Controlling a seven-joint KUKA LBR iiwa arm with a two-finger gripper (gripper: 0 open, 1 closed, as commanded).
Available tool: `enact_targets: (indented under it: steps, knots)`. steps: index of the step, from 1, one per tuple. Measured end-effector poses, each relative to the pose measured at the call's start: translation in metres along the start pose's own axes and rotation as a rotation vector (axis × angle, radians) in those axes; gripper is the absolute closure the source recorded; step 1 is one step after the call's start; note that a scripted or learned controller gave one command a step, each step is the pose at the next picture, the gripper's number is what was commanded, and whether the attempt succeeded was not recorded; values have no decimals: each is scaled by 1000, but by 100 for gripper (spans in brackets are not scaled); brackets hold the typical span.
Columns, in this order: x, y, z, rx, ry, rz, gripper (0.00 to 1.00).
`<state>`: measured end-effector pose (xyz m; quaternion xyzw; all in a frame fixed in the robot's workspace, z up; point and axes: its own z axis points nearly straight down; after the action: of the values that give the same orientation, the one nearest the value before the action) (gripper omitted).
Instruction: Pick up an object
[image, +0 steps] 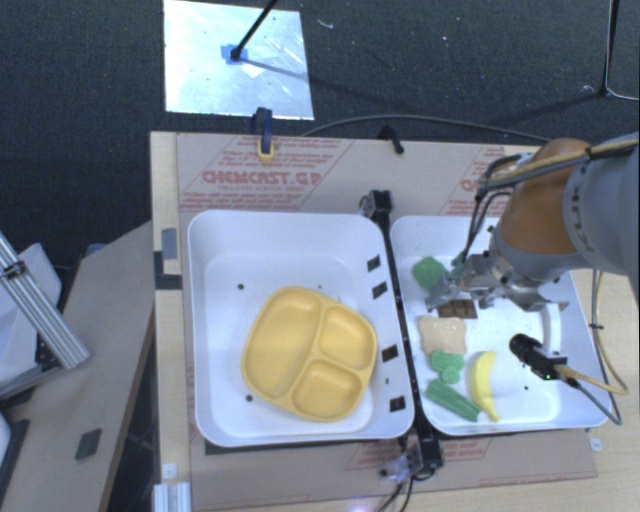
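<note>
The claw (457, 300) hangs low in the right bin (560, 405), how far it is parted impossible to tell, with a brown block (457, 310) right at its tip, a green piece (430, 271) just left, and a cream slab (442, 334), banana (484, 383) and green pod (452, 400) below.

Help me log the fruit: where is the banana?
The banana lies in the right bin near its front edge, beside the green pieces.
</note>
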<state>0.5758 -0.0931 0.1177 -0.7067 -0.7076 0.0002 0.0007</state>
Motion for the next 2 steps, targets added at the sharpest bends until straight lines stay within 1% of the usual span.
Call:
enact_targets:
  steps: [1,2]
  knots:
    - [-1,1,-13,-4,-1,0,100]
    - [2,-1,-77,-9,-2,-3,100]
